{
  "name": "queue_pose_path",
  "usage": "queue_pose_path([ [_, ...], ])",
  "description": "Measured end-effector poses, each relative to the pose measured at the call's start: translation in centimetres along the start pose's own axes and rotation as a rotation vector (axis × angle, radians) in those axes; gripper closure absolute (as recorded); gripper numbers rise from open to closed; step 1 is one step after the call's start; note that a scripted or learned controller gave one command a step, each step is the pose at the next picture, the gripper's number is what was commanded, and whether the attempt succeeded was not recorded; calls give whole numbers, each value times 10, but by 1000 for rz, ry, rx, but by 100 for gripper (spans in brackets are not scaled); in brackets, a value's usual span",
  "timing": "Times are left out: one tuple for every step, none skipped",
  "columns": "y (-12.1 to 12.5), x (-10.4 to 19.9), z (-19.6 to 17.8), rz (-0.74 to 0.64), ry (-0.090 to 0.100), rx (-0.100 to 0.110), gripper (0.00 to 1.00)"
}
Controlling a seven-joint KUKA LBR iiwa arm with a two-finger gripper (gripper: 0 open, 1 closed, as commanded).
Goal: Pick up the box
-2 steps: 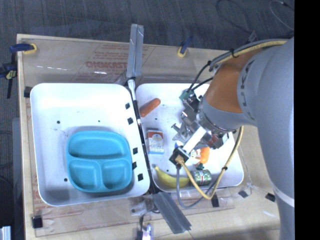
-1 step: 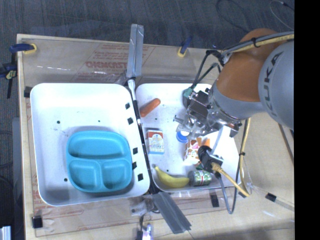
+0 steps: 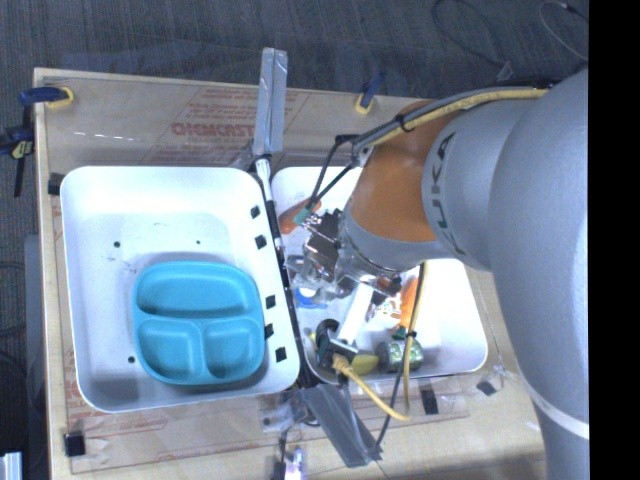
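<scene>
Your pincer [image 3: 325,268] is low in the right bin [image 3: 470,353]; I cannot tell its state. The box [image 3: 362,313], a pale slanted edge, seems to lie just below-right of it.

Bright and even from overhead, mild softness throughout.

Strong glare off the white bins [image 3: 90,208], washing out the inner walls, hottest along the right bin's floor [image 3: 450,298] beside the arm. Soft, short shadows under the blue tray [image 3: 200,330] and along the left bin's near wall. Broad pale sheen across the grey arm [image 3: 530,198], gentler highlight on the orange band [image 3: 400,193]. Dim, grainy dark floor around the bench [image 3: 150,103]. Slightly blurred detail in the clutter under the wrist, small items hard to make out. Low resolution overall, edges a touch smeared.
</scene>
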State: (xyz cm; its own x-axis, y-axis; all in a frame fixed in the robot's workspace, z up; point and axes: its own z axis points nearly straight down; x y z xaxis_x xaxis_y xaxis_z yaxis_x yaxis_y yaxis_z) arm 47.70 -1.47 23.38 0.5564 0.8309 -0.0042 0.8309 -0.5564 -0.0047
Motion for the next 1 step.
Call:
queue_pose_path([
  [11,34,45,92,-2,3,100],
])
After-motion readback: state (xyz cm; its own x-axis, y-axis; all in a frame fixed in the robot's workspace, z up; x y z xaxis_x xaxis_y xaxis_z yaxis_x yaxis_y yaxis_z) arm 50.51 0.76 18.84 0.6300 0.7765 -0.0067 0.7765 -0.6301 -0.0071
